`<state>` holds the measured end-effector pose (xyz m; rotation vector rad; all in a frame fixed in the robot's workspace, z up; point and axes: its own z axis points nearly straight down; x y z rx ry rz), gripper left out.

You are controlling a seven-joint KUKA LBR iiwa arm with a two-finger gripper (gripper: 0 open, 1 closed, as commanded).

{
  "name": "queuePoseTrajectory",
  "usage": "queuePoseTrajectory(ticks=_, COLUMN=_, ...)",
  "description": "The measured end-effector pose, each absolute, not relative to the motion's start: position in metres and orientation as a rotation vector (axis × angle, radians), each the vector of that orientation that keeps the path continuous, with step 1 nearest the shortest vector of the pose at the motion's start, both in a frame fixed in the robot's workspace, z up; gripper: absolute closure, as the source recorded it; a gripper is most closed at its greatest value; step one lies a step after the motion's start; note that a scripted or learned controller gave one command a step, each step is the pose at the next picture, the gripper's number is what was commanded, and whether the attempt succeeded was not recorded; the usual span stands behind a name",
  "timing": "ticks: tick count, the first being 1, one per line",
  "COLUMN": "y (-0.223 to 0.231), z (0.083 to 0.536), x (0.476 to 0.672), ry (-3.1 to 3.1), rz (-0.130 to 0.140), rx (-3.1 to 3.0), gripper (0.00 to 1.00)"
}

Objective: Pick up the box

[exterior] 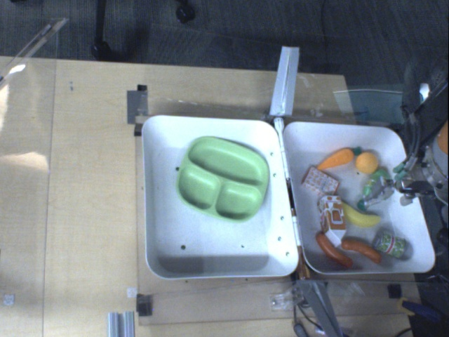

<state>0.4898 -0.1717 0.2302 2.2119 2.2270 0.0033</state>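
The gripper [384, 188] is hanging low over the right bin [421, 258], reaching in from the right edge of the frame, its greenish fingertips sitting between the yellow lemon [366, 162] above and the banana [363, 217] below. Whether those fingers are spread or pressed together cannot be told here; nothing is showing plainly between them.

Two box-like things are lying to the left of the gripper. The box [320, 181], a small flat carton with a checked face, is sitting in the upper left part of the right bin, just below the carrot [336, 159]; its long axis is tilting from upper left to lower right. A second carton [332, 215] is standing just below it, near the 2 sausages [344, 250]. A small can [390, 244] is lying lower right.

So the coming move is probably turning on a short shift leftward in the frame, across the banana's upper end. The left bin [161, 244] is holding only a green divided tray [223, 178].
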Motion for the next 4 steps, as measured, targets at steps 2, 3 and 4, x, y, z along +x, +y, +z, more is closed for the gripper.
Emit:
queuePoseTrajectory(ticks=2, y=-0.169, z=0.117, x=0.54, ry=2.874, rz=0.012, rx=1.18, gripper=0.0)
queuePoseTrajectory(ticks=3, y=-0.176, z=0.111, x=0.588, ry=3.052, rz=0.001, rx=0.534, gripper=0.0)
queuePoseTrajectory(ticks=4, y=-0.166, z=0.128, x=0.646, ry=3.116, rz=-0.004, rx=-0.032, gripper=0.0)
